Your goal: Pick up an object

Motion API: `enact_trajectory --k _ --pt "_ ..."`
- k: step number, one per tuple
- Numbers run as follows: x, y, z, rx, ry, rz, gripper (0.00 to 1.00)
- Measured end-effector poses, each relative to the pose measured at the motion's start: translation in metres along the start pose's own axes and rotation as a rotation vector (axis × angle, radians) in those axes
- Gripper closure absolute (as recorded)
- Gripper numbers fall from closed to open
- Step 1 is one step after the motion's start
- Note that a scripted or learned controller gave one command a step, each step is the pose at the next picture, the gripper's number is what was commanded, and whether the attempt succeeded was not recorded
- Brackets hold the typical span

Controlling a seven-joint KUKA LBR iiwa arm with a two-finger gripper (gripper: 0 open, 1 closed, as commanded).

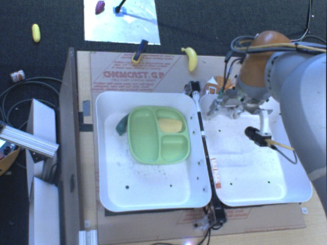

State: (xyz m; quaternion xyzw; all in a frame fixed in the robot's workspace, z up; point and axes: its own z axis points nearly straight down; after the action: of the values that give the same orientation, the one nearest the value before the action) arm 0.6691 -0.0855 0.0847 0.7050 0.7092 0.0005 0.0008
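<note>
I see a green divided plate (156, 137) lying flat in the left bin, a yellow block (170, 124) resting in its upper right compartment. A dark teal object (121, 125) touches the plate's left rim.

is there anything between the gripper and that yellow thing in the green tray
Yes. The gripper is over the right bin, while the yellow object lies in the green tray in the left bin. The bins' adjoining rims run between them.
</note>
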Motion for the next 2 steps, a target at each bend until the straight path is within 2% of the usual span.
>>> enact_trajectory --k 2 --pt "-0.0131 0.0 -0.0006 -0.001 -0.001 0.005 0.0"
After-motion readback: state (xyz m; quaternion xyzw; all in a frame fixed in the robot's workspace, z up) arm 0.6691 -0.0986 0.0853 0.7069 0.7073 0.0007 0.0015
